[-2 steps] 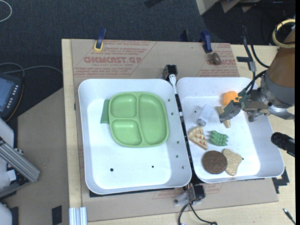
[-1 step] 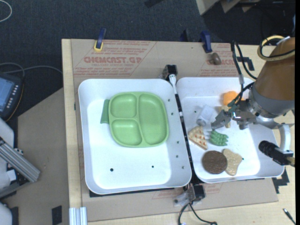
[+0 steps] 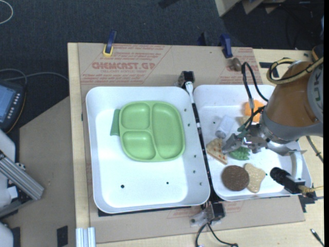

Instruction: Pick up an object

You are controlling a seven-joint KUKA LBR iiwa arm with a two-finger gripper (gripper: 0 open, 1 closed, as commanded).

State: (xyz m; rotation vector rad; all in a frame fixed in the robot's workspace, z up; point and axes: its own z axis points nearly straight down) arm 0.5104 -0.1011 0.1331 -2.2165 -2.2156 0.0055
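green divided tray (image 3: 152, 130) flat in the left bin (image 3: 97, 153); right bin (image 3: 216, 99) scattered with toy food. claw (image 3: 230, 141) low among it, over a green piece (image 3: 238, 152) lying roughly left to right beside a cracker wedge (image 3: 217, 150). opening impossible to tell, nothing visibly gripped; lift not yet done.

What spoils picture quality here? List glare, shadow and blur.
Camera view: the left bin floor glares to flat white; the green tray casts little shadow; the gripper and small items beside it in the right bin look soft and hard to tell apart.
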